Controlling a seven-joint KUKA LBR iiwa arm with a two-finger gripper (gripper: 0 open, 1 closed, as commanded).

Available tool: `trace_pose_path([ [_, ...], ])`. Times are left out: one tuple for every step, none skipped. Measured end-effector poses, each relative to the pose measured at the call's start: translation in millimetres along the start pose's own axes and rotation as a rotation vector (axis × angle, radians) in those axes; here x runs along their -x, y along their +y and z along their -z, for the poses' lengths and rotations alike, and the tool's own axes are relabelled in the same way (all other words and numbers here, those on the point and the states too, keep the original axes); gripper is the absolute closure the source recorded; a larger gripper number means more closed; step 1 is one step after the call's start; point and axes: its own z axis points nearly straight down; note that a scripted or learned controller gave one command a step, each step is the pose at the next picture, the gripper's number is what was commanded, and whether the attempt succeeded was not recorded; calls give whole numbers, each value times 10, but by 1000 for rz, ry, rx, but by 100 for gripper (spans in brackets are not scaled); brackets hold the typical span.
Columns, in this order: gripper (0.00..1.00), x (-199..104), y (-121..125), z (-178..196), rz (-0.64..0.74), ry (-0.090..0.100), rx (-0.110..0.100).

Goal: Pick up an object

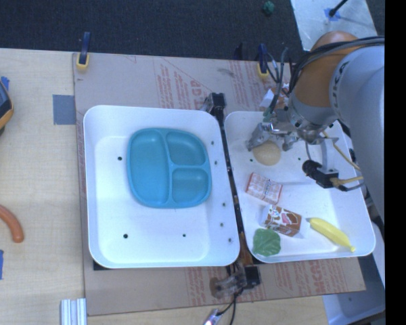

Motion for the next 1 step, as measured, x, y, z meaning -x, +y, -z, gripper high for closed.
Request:
trace_pose_path([
  [0, -41, -2, -1, 1, 1, -2],
])
